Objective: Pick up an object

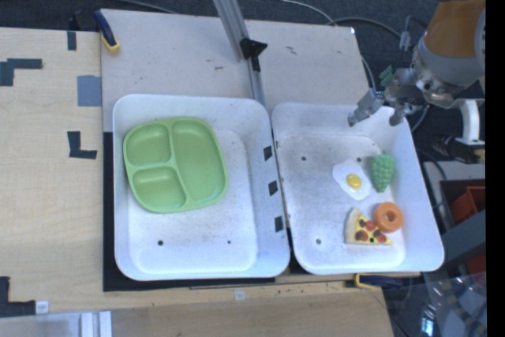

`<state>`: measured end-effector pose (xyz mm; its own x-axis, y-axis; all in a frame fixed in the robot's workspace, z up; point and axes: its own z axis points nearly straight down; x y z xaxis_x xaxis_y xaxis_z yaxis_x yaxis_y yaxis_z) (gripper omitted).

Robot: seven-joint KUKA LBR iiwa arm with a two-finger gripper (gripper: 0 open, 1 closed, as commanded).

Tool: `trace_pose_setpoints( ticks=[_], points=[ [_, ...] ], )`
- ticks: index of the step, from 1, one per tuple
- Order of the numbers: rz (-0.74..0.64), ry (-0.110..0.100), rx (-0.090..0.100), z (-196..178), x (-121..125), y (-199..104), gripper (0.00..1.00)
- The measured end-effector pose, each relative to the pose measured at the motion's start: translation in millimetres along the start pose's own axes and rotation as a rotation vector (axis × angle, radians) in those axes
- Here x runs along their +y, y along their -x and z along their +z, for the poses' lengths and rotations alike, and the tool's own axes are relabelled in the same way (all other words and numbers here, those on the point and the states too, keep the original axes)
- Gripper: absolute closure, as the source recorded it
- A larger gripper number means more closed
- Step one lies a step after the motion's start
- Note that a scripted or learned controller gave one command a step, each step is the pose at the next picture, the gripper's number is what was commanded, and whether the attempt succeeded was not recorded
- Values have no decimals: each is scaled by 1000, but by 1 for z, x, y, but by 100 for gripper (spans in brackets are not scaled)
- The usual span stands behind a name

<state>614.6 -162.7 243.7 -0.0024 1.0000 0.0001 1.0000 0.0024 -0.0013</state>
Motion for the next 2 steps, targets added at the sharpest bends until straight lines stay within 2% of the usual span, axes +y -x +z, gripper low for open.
trace_pose_setpoints(
  ticks=[1, 2],
  points=[
    [0, 0, 0, 0, 0, 0, 0],
    [1, -6, 0, 62, -7, 3, 0]
  ],
)
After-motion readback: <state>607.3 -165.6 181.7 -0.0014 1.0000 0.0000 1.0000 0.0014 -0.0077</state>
